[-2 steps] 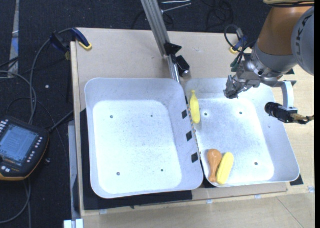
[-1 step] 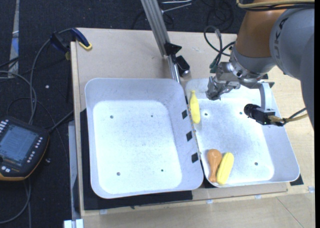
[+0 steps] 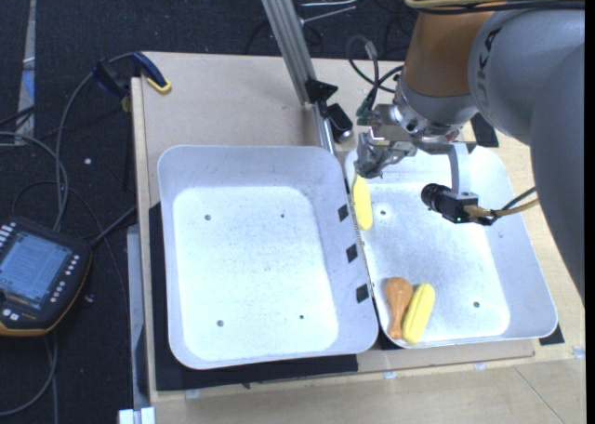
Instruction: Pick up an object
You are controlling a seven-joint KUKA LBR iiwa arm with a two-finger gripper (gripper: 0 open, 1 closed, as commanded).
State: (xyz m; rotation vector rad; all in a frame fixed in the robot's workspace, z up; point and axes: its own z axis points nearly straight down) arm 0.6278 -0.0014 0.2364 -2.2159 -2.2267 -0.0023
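1. Likely target: yellow oblong object [image 3: 362, 205], lying lengthwise against the left wall of the right bin [image 3: 521, 273], near the bin's far end. Tucked along the wall, probably because the sloped rim lets things slide down and settle there.
2. Looks: small, smooth, bright yellow, elongated with rounded ends. Toy-like, maybe a banana or corn piece; too small to confirm. Top end partly covered by the gripper.
3. Gripper [image 3: 369, 167] positioned right over the upper end of that object, hanging from the wrist at the bin's far-left corner. Placement consistent with a grasp attempt on it.
4. Gripper state: cannot tell. Tip too dark and cluttered to read; no clear proof of the object being held. Object appears to rest on the bin floor.
5. Judgement: wall proximity makes this an awkward pick, with little room on the wall side. Risk of clipping the rim or nudging the object along the wall.
6. Two more candidates near the front-left corner of the right bin: orange pear-shaped object [image 3: 397, 301] and second yellow object [image 3: 418, 311], touching side by side. Well apart from the gripper.
7. Left bin [image 3: 186, 171] just beside, on the same surface [image 3: 232, 87]. Handheld control pendant [image 3: 33, 273] off the surface at far left.
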